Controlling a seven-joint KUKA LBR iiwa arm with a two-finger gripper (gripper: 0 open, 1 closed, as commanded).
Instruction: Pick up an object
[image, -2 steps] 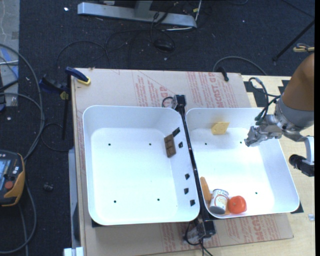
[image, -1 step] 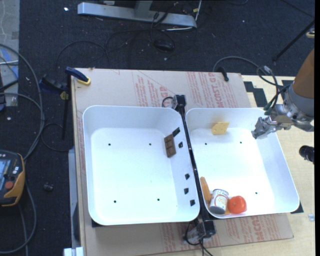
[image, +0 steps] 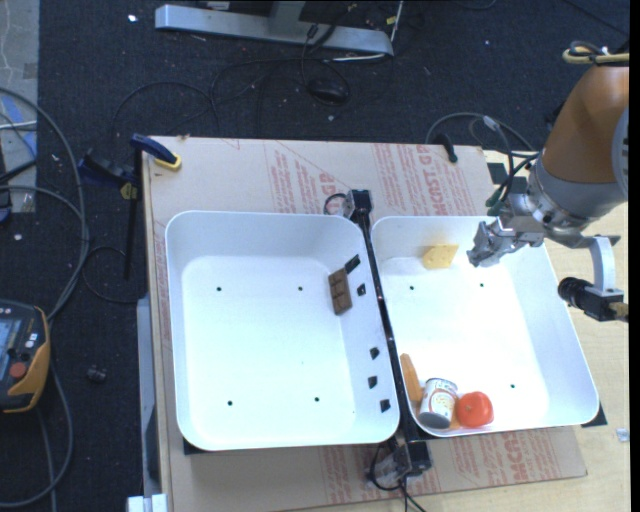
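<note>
My gripper (image: 484, 249) hangs over the back right part of the right bin (image: 560, 340), just right of a yellow wedge-shaped piece (image: 439, 257) lying near the bin's back wall. Nothing shows between its fingers. At the front of the right bin lie an orange carrot-like stick (image: 410, 376), a small can on its side (image: 437, 398) and a red tomato-like ball (image: 475, 408). A brown chocolate-bar-like block (image: 340, 292) rests in the left bin (image: 200, 330) near its right wall.
The two white bins stand side by side on a cardboard-covered bench (image: 260, 170). A blue and yellow clamp (image: 155, 152) grips the bench's back left corner. Cables lie on the dark floor behind and to the left.
</note>
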